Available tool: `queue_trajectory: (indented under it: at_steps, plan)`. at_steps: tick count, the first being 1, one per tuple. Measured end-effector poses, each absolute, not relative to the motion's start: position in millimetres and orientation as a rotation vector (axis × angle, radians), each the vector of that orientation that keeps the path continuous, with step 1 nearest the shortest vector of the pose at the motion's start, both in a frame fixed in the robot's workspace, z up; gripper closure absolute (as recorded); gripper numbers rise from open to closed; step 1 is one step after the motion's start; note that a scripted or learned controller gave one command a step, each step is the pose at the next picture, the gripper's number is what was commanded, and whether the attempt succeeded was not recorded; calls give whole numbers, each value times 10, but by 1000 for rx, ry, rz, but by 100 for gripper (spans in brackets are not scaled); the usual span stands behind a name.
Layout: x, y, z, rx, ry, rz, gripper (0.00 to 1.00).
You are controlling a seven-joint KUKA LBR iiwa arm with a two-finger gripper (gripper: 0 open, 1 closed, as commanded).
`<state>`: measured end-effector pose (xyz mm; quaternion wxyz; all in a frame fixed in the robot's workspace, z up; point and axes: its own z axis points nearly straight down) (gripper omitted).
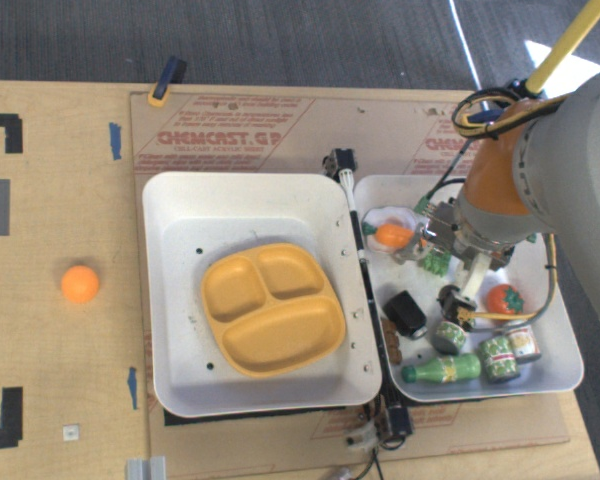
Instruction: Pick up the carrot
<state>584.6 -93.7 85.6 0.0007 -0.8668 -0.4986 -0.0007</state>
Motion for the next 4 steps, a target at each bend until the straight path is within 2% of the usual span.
queue_trajectory:
  at_steps: [1,2,3,4]
  plan:
    - [6544,-1186,2253,-2720,-1577,-3,0]
    - [5942,-644,1840,-2798,-1421,5,0]
    - [5588,-162,1843,-2939,-1097,6,0]
    - [5523,-630,1844,-3010,-891,3,0]
